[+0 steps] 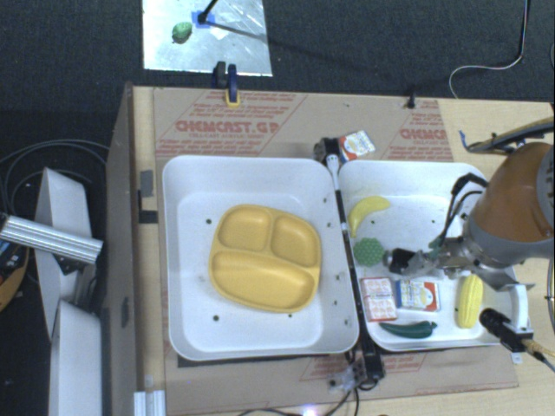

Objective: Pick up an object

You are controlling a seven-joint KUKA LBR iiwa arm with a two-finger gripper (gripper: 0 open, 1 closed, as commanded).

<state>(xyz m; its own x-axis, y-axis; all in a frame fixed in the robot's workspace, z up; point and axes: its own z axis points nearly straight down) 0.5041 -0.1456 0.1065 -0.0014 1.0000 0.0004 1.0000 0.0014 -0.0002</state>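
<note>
Divided tray (264,258) in left bin (182,232); items apparently right.

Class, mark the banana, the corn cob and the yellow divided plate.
banana (368,210), camera view, middle of its curve
corn cob (469,300), camera view, mid-length
yellow divided plate (260,277), camera view, large front compartment

yellow divided tray (264,256) in left bin (186,232), cardboard bench top (260,120), foil sheet (208,24)

The arm (512,202) runs off the right edge, so most of it's cut off. Print on the two little cards (399,296) is way too blurry to read.
</note>
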